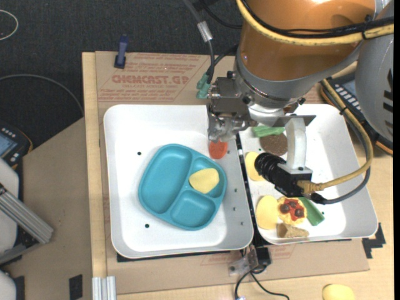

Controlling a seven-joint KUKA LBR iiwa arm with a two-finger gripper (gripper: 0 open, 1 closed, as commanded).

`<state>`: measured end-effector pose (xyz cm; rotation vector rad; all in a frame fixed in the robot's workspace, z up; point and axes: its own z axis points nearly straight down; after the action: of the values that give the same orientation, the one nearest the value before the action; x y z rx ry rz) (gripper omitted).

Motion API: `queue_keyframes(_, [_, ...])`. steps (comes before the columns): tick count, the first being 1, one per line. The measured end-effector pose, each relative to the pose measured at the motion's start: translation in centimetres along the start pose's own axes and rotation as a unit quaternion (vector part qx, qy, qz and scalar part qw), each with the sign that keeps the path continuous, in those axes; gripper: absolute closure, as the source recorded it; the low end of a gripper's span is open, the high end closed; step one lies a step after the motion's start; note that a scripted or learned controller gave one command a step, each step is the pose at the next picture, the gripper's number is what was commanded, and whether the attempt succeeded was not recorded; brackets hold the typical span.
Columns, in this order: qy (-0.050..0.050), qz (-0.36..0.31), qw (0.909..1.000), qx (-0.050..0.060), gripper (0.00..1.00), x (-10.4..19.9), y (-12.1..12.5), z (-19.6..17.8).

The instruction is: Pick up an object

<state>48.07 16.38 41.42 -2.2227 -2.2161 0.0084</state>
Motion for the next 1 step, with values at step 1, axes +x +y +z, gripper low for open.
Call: queue_keyframes(1, [0.001, -0.001, 1.0, -0.003, 1.0, 0.23, 0.18, -1.17])
